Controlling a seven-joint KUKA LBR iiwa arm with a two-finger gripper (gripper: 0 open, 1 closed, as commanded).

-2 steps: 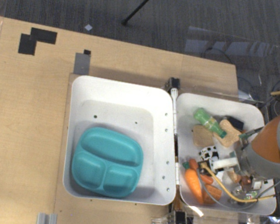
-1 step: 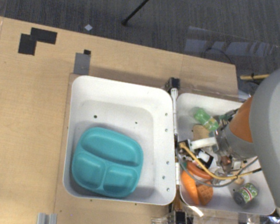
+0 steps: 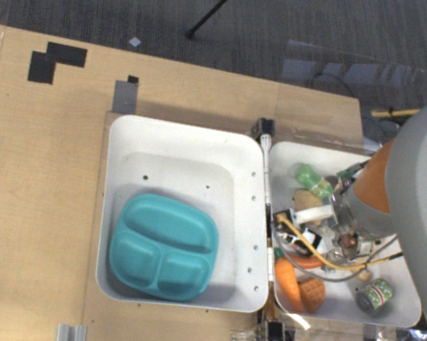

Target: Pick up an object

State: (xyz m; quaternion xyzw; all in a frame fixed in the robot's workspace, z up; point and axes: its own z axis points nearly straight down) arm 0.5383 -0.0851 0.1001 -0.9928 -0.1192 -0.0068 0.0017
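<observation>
Left bin [image 3: 115, 191]: 1 teal divided tray [image 3: 163, 246] lies flat at its near side, well apart from the arm. Right bin [image 3: 407, 310]: crowded. A green item [image 3: 306, 174] sits far; an orange carrot-like piece [image 3: 287, 278] and an orange-brown lump [image 3: 312, 293] touch at the near left; a small tin [image 3: 375, 294] lies near right. The claw [image 3: 336, 238] hangs low over the centre clutter; its opening and contents cannot be told. Recommendation: target 1 isolated piece, the tin being the clearest, and descend vertically, avoiding neighbours.

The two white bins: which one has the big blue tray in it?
The left bin. It holds the teal divided tray; the right bin holds small toys.
</observation>
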